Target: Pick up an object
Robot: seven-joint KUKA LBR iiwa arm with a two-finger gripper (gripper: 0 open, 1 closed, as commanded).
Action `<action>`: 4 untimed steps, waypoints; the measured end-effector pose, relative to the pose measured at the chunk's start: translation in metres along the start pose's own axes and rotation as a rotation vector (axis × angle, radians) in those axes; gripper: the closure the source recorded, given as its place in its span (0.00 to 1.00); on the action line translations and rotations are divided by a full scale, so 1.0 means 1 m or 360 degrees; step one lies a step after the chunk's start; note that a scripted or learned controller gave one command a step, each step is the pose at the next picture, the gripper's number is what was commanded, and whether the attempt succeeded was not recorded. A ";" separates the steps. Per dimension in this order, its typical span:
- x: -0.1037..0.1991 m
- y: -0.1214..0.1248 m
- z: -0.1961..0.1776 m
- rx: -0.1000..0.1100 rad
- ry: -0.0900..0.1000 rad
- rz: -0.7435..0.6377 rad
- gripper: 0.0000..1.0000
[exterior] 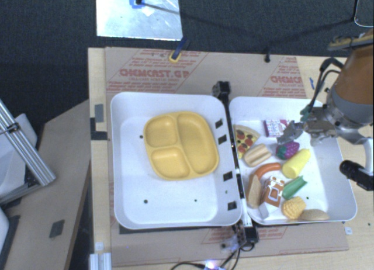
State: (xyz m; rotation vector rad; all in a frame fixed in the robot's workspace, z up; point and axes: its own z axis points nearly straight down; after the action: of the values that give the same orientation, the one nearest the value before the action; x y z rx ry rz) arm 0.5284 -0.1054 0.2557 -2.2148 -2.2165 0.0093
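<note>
Reaching in: the gripper (290, 132) hangs over the right bin (345, 196), just above the purple grapes (287, 149).
Grip: too blurred to tell how wide it stands, or whether it has anything.
Neighbours: yellow corn (296, 163), pizza slice (245, 138), hot dog (257, 155).
Left bin (125, 163): yellow divided plate (180, 145).

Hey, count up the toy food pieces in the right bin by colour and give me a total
Right bin, by main colour as far as I can tell:
Yellow: 2 (corn, lemon-like piece)
Tan or brown: 3 (hot dog bun, bread slice, potato-like piece)
Purple: 1 (grapes)
Green: 1 (green vegetable)
Orange or red: 2 (pizza slice, sausage)
Pink and white: 1 (small box)
Orange and white: 1 (carton)
Total: 11
</note>
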 end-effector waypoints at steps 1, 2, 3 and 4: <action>0.000 0.002 -0.006 -0.0019 -0.0003 -0.0004 0.00; 0.000 0.008 0.055 -0.0011 -0.0002 0.0000 0.00; 0.002 0.007 0.098 -0.0011 -0.0001 0.0000 0.00; -0.003 0.003 0.142 -0.0014 -0.0001 0.0001 0.00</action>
State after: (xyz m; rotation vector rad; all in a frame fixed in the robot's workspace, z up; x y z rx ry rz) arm 0.5297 -0.1078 0.1139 -2.2198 -2.2207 0.0006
